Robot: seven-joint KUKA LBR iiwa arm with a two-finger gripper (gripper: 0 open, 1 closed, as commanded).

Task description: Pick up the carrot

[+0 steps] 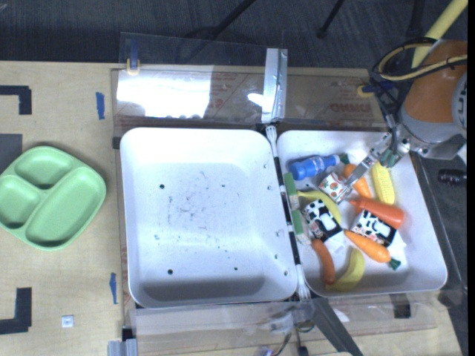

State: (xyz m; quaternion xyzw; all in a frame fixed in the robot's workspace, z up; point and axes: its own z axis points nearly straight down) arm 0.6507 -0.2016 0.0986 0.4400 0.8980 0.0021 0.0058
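The right bin (427,254) holds a pile of toy foods. A carrot (368,246) with a green top lies near the bin's front right, pointing left. A second orange, carrot-like piece (361,187) lies beside the yellow corn (384,183). A red-orange piece (384,212) lies between them. My gripper (359,169) reaches down and to the left from the arm (434,113) at the upper right. Its tip is low over the pile, just above the second orange piece and next to a small red and white item (335,188).
Also in the right bin: a blue bottle (310,167), two cow-patterned boxes (320,217) (373,228), a banana (350,271) and an orange-brown sausage shape (323,261). The left bin (141,154) adjoins it. A green divided plate (49,196) sits on the bench at far left.
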